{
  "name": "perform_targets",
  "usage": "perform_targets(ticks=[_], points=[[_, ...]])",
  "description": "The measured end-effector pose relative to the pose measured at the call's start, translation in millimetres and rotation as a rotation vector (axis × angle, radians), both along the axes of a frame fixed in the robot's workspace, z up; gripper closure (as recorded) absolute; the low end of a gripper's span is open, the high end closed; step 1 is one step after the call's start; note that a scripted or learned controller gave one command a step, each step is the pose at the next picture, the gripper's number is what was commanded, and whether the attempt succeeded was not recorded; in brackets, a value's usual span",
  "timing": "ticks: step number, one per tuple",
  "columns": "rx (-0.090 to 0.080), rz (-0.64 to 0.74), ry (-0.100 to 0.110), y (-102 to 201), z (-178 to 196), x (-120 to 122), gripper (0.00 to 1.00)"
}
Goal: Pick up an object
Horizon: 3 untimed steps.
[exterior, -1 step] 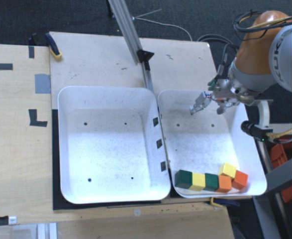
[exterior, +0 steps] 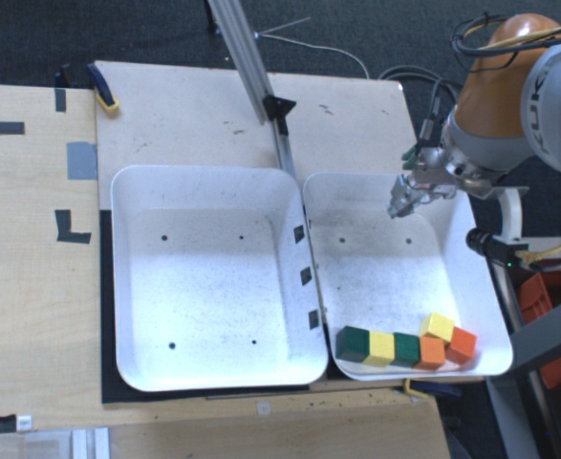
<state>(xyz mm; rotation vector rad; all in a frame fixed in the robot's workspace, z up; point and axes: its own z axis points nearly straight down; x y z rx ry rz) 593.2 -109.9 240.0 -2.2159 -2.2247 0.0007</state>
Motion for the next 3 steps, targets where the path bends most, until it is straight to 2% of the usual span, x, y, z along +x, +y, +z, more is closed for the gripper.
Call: perform_targets(ticks=[1, 2, 3], points=[[0.001, -0.002, 0.0, 20, 21, -67, 1.0], [-0.001, -0.002, 0.0, 19, 20, -65, 0.0], [-0.002, -0.008, 0.005, -30, -31, -69, 0.0]])
